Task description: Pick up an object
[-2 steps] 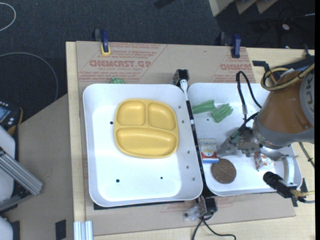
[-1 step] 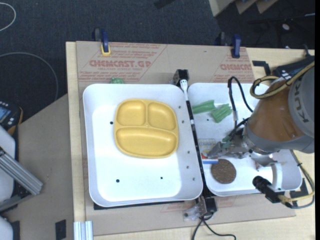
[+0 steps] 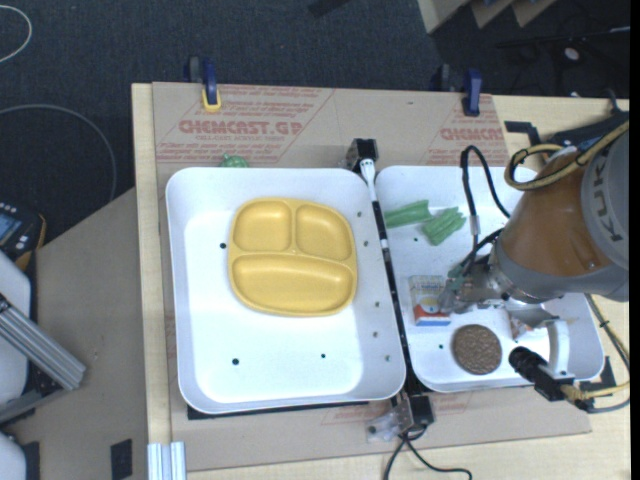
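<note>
Gripper (image 3: 462, 290) low in the right bin (image 3: 590, 363), at the end of the grey arm (image 3: 560, 238); the view does not settle how its tips are set. Small card (image 3: 430, 301) with red and blue print lies just left of the tips, touching or nearly so, long axis running roughly toward the near rim. Brown disc (image 3: 477, 349) lies flat just below the tips, apart from the card. Green piece (image 3: 428, 219) sits well above the tips near the far wall, its long axis left to right, tilted slightly. Left bin (image 3: 200, 348), across the shared rim, holds a yellow divided plate (image 3: 293, 256), upright, three compartments showing.
</note>
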`<state>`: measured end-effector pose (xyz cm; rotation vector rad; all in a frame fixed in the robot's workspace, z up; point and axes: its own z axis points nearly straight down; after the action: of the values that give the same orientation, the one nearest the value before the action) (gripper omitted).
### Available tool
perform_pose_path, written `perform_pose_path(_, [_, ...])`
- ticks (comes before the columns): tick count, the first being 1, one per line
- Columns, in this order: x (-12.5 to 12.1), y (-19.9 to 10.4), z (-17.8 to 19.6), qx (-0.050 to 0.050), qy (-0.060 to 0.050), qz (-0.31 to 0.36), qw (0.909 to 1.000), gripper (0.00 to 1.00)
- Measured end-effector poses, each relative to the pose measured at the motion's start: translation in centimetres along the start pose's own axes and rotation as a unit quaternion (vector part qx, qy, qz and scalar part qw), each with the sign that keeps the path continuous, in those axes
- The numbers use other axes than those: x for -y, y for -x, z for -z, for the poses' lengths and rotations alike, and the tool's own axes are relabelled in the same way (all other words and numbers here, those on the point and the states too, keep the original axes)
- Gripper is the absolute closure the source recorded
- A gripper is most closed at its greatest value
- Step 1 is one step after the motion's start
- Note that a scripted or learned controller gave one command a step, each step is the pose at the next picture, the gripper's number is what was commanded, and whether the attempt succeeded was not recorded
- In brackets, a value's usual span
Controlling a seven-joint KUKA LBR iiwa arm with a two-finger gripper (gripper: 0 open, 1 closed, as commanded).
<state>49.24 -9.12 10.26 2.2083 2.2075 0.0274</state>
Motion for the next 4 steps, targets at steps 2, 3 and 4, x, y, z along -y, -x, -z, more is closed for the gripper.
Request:
perform_pose_path(2, [-5.8,-0.5,8.1,0.002,-0.01,-0.002,0.9999,1.0])
perform_pose_path(3, [1.3,-10.2,8.2,-0.003,-0.017,0.004,0.9998,1.0])
perform_pose_path(4, [-0.1,-16.8,21.2,-0.004,-0.005,0.005,1.0,1.0])
